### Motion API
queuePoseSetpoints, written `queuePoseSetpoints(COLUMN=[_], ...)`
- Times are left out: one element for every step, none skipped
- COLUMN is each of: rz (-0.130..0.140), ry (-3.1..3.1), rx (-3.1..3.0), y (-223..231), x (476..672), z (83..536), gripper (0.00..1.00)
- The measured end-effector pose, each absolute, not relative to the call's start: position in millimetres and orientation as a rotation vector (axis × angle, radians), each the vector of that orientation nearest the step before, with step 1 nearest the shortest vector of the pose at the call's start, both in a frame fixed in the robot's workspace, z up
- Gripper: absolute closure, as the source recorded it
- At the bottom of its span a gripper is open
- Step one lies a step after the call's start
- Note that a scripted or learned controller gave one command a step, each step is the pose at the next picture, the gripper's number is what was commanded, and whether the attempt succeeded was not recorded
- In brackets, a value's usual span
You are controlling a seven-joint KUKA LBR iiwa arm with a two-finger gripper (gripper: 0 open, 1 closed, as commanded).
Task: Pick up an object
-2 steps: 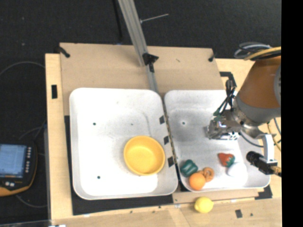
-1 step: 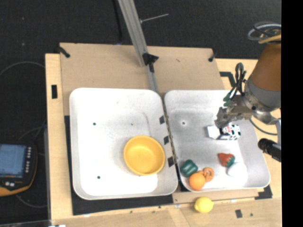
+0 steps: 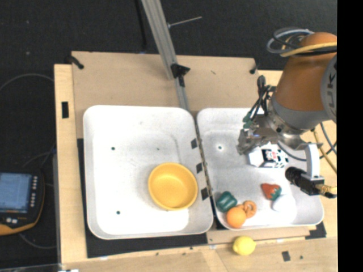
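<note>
My gripper hangs low over the upper middle of the right bin, under the grey and orange arm. A small white object with black and blue marks lies just right of the gripper, close beside it; whether they touch is unclear. Nearer the front of the same bin are a red strawberry-like toy, a green piece, an orange ball and a smaller orange item against it. A yellow bowl sits in the left bin.
A yellow lemon-like object lies on the bench outside the right bin's front rim. A grey metal pole slants down to the divide between the bins. A handheld pendant rests at far left. A black fitting juts from the arm.
</note>
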State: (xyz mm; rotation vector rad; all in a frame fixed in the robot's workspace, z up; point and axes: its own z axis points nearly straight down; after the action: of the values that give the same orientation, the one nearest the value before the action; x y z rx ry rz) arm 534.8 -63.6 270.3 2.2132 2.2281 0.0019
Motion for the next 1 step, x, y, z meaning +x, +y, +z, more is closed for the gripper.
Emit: queuePoseSetpoints(rz=[0.002], ry=[2.228], rx=[2.214], y=[-17.9], x=[523.4], z=[271.0], gripper=[1.00])
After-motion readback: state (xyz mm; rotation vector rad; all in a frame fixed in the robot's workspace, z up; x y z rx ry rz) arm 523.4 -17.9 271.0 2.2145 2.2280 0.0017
